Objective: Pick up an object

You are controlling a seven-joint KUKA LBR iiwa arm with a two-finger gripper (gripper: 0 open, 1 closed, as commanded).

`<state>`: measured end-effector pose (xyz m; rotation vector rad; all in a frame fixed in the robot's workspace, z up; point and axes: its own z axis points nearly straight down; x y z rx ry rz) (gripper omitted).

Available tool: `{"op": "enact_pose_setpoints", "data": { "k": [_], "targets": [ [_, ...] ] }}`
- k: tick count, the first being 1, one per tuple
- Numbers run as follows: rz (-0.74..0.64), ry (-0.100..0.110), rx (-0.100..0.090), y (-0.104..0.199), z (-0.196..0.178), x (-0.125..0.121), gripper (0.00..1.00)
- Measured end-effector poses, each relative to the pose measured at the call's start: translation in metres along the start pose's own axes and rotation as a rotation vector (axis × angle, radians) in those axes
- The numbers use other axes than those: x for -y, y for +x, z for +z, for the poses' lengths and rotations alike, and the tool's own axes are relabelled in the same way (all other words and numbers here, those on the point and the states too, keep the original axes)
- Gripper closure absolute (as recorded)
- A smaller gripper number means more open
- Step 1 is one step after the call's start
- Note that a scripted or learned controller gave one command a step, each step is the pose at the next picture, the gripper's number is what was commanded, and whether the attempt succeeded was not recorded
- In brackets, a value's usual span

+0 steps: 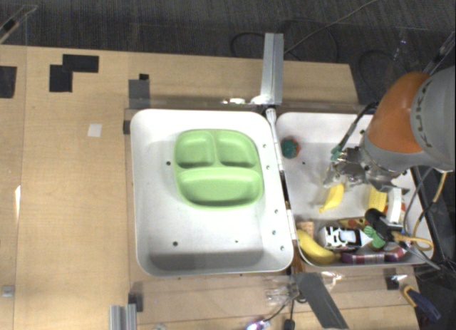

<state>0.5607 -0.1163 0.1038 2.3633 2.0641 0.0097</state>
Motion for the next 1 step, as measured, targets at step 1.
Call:
{"op": "enact_pose_setpoints", "data": {
  "k": [1],
  "targets": [
    [0.019, 0.002, 0.001, 0.0637, -0.0811, -0.0715, 1.0]
  ]
}}
